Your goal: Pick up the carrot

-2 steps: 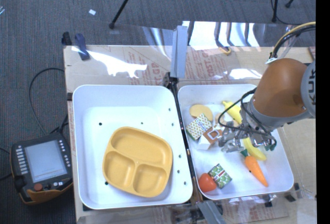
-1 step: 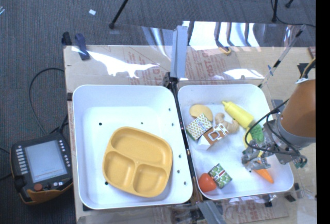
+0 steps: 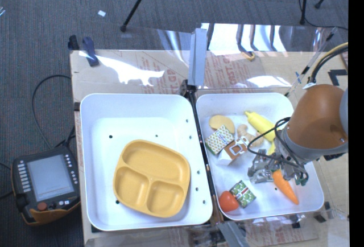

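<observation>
Two shallow white bins side by side on the desk (image 3: 136, 78). Left bin (image 3: 96, 120): one yellow compartment tray (image 3: 152, 177), three sections, lying toward that bin's near edge. Right bin (image 3: 284, 101): a small crowd of toy food. Near its far edge, a pale potato-like slice (image 3: 222, 122) and a banana (image 3: 260, 124) slanting toward the right edge. Around the middle, a green-and-white checked carton (image 3: 219, 139) touching a small brown-and-white box (image 3: 234, 149). At the near left corner, a red tomato (image 3: 228, 201) just beside a small green-and-red box (image 3: 243, 193).

Carrot (image 3: 284, 186) in the right bin's near right corner, orange, lying flat, tip pointing to the near right corner, blunt end just under the pincer.

Arm (image 3: 318, 120) reaching in over the right bin's right edge, orange band on top, wrist pointing steeply down. Pincer (image 3: 267, 171) low over the bin floor between the brown-and-white box and the carrot, dark metal parts close to the carrot's blunt end. Cannot tell how wide apart the pincer stands, nor whether anything is caught in it: too dark and cluttered under the wrist. Carrot appears to rest on the bin floor, most of its length free of the pincer.

Beside the desk's left edge, on the floor, a teach pendant (image 3: 45, 183) with a grey screen.
</observation>
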Controlling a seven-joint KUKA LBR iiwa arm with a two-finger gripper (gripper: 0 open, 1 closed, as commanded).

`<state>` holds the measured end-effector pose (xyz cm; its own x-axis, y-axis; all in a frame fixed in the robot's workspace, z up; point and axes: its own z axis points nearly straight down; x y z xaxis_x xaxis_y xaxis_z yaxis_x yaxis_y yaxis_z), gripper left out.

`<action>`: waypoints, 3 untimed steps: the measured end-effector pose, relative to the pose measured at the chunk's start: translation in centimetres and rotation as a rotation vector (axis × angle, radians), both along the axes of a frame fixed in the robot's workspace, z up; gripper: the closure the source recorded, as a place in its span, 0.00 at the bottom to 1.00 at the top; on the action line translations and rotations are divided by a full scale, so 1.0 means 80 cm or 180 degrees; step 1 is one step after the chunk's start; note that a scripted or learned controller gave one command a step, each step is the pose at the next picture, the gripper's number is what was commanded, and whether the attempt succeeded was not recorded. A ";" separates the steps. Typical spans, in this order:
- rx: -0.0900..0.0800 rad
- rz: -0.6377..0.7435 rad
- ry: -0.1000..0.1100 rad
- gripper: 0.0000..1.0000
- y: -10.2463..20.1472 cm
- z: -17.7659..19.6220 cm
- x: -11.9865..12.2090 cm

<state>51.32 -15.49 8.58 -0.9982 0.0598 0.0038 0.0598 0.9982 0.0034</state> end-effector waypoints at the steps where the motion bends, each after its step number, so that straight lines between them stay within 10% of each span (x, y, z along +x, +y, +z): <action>1: -0.0009 -0.1486 -0.0009 1.00 0.056 0.083 0.031; 2: -0.0008 -0.0277 0.0001 1.00 -0.010 0.000 -0.048; 3: -0.0009 -0.1418 0.0001 1.00 0.000 0.000 -0.046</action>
